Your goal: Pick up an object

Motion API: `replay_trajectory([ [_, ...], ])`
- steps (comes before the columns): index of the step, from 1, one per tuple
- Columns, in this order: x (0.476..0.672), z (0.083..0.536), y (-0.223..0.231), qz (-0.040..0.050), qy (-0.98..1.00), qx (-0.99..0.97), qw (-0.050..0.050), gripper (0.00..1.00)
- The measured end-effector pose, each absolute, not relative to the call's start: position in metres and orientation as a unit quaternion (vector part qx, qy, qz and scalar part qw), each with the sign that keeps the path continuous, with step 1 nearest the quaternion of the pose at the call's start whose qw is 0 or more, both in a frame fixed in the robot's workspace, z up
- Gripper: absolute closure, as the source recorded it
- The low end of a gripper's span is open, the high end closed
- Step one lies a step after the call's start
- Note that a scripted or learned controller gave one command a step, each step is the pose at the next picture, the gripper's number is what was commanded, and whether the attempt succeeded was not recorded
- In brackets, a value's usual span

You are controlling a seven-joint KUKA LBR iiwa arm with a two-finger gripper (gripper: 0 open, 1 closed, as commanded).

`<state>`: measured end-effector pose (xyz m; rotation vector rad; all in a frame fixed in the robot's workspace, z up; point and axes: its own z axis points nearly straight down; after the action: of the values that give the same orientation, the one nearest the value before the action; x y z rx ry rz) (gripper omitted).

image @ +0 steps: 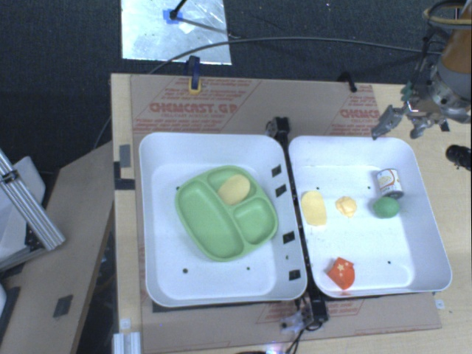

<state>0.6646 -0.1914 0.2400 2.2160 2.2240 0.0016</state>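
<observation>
Bench and bins, seen from above at a slant. At the near edge, a tan board carries two shallow white bins side by side, joined by a dark seam with black clips.

The right bin lies below and to the left of the gripper. Nearest the camera in it sits an orange-red wedge-shaped piece, well away from the gripper. Farther in lie a pale yellow oblong piece and, just beside it, a small yellow lump. Closer to the gripper, a round green object touches a small can lying tilted, its label too small to read.

The left bin, far to the gripper's left, holds a green divided tray with a yellow rounded piece in its upper compartment.

The gripper hangs above the far right corner of the right bin, its two grey fingers spread apart with nothing between them. The arm is cut off by the frame's right side.

Beyond the board, dark carpet bears a shiny silver sheet; a thin cable curves across toward the arm. At the left, an aluminium rail is partly cropped.
</observation>
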Motion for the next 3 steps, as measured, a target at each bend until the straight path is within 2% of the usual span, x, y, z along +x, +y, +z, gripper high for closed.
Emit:
replay_trajectory([
  [3,0.662,0.108,-0.183,-0.0002,0.709,0.705,0.0,0.0],
])
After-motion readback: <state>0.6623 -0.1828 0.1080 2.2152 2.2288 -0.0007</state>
